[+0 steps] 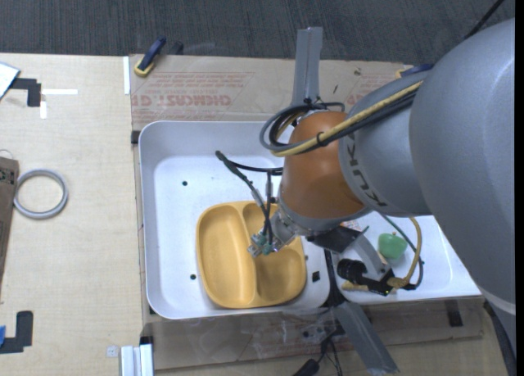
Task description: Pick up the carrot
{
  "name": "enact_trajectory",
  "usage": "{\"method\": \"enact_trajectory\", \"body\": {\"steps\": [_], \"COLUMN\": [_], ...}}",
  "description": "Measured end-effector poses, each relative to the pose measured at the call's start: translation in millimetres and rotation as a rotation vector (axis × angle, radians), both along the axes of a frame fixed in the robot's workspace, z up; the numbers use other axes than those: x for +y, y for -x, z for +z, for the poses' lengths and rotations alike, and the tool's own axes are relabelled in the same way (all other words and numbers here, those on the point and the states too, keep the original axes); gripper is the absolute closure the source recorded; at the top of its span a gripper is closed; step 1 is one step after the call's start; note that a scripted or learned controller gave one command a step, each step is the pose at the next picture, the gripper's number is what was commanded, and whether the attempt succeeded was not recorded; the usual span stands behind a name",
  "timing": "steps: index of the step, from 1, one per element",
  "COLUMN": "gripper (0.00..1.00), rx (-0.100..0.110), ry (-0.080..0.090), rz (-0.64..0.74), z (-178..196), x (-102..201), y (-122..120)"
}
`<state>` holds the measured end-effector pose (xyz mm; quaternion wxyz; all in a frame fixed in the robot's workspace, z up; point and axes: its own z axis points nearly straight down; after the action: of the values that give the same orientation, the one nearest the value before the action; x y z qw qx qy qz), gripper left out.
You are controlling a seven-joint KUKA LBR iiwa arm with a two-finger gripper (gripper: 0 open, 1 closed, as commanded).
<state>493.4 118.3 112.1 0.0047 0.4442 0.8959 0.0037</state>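
Camera view: my arm's parked over the left bin (164, 202)
Pincer (264, 243): above the yellow divided dish (225, 260), grip hidden, can't tell
Carrot: can't spot it
Right bin (442, 272): green thing (393, 246)

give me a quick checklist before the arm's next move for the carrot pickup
1. Carrot located: cannot tell. No carrot is identifiable; the arm covers much of both bins.
2. Pincer position: ok, it sits low over the yellow divided tray in the left bin.
3. Something held: cannot tell, the wrist hides the tips.
4. Tray contents under the pincer: cannot tell, the visible tray parts look bare, but the spot beneath is blocked.
5. Green object in the right bin: ok, apart from the pincer, not a carrot by colour.
6. Cables near the wrist: ok, hanging free above the bin floor.
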Motion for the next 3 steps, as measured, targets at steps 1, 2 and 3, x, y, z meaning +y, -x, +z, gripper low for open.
{"method": "enact_trajectory", "body": {"steps": [1, 2, 3], "gripper": [1.0, 0.0, 0.0], "rx": [0.0, 0.0, 0.01], "ry": [0.0, 0.001, 0.005], "rz": [-0.005, -0.005, 0.408], "z": [8.7, 8.8, 48.4], "x": [-1.4, -1.6, 12.0], "y": [-0.6, -0.6, -23.2]}}
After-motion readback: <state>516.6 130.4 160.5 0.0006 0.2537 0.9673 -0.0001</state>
